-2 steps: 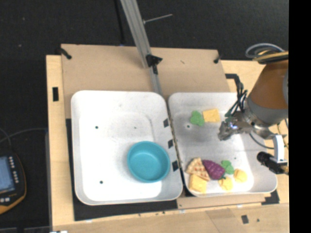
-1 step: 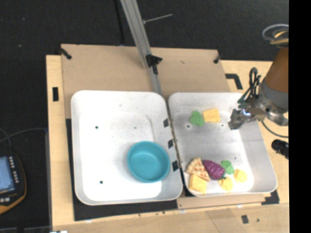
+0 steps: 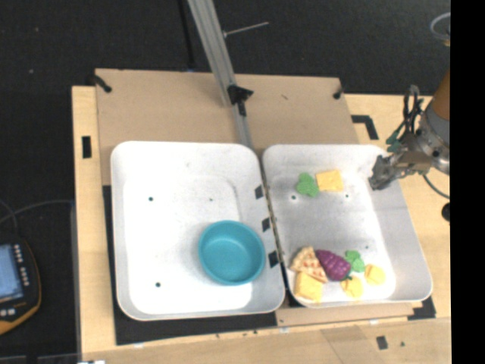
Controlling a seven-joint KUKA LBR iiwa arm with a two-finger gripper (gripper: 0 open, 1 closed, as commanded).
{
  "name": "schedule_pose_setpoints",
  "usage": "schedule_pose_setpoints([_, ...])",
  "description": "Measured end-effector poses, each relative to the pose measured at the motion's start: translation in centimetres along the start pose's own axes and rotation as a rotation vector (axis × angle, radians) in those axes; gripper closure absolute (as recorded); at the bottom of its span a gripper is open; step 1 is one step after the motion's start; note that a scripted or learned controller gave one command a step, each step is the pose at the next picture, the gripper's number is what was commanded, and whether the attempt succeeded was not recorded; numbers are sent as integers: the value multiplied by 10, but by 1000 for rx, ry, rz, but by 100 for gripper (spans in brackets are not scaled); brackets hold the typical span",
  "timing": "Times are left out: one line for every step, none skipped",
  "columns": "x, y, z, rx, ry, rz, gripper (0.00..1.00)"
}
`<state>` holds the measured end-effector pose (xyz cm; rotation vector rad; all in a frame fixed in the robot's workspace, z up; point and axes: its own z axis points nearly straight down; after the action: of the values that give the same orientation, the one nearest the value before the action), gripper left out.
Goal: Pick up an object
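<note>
two white bins sit on the desk; the end effector (image 3: pixel 381 174), its state impossible to tell, hangs at the right bin's (image 3: pixel 398 226) rim, the yellow block (image 3: pixel 330 180) just leftward.

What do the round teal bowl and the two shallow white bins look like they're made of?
Round teal bowl: probably plastic, with even saturated colour, smooth walls and a soft sheen. Left white bin and right white bin: likely moulded plastic, with rounded corners, a matte finish and faint speckling; the material is not certain from this view.
</note>
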<state>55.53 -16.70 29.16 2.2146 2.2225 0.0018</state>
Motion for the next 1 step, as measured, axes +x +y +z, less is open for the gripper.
schedule_pose_setpoints([47, -5, 10, 1, 1, 1, 100])
